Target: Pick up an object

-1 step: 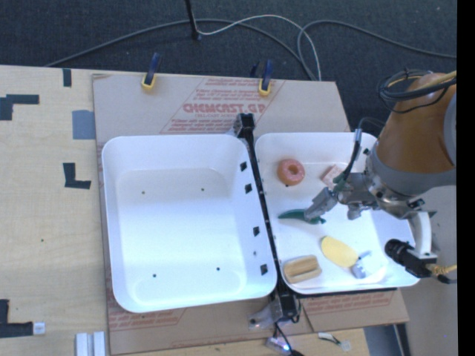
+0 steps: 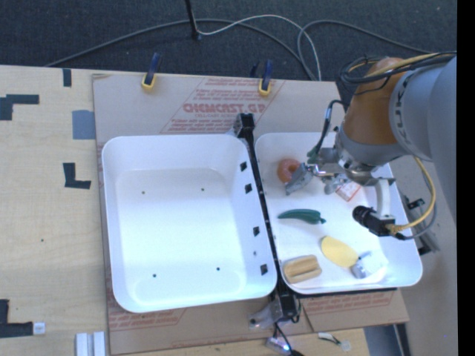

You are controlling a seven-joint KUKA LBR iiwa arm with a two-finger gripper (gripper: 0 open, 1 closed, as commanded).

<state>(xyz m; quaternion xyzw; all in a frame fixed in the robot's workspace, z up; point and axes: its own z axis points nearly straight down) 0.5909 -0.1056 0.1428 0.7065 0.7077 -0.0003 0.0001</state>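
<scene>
The right bin (image 2: 404,273) holds a ball (image 2: 287,170) at the back beside the gripper (image 2: 298,182), a pepper (image 2: 302,216) mid-bin, and a block (image 2: 301,268) left of a lemon (image 2: 339,251) in front

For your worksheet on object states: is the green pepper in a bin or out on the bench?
In. The green pepper lies on the right bin's floor.

Dark carpet floor (image 2: 89,13) behind a pale wooden bench (image 2: 44,221) — loose cables (image 2: 245,24) trail across it.
</scene>
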